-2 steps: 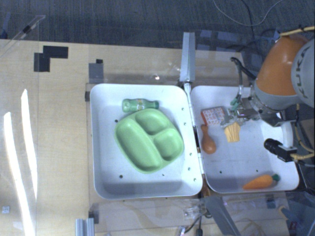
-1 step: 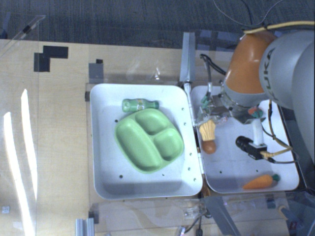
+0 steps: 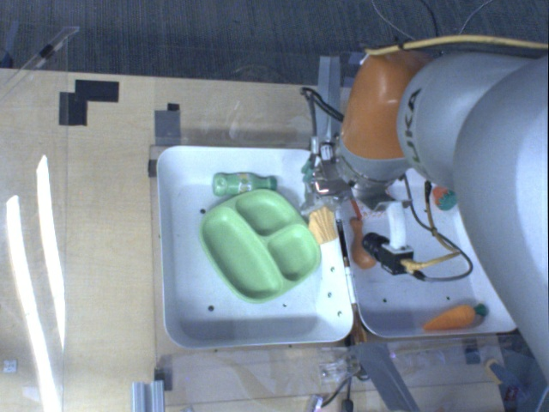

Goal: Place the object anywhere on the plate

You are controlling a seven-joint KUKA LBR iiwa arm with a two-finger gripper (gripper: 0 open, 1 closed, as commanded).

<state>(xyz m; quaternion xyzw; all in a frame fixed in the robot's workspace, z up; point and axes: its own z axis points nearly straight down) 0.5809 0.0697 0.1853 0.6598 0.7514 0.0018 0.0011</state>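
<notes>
A green plate (image 3: pixel 257 243) with three compartments lies in the left bin (image 3: pixel 184 316). A brush with tan bristles (image 3: pixel 322 226) and a thin black handle rests at the plate's right edge, along the wall between the two bins. My gripper (image 3: pixel 320 185) hangs just above and behind the bristles, near the plate's far right corner. Whether it touches the brush is unclear from this angle.
A green bottle (image 3: pixel 243 182) lies on its side just behind the plate. In the right bin (image 3: pixel 390 320) a carrot (image 3: pixel 453 318) lies at the front. A small orange thing (image 3: pixel 443 198) is partly hidden by the arm, and a reddish piece (image 3: pixel 364 258) lies near the divider.
</notes>
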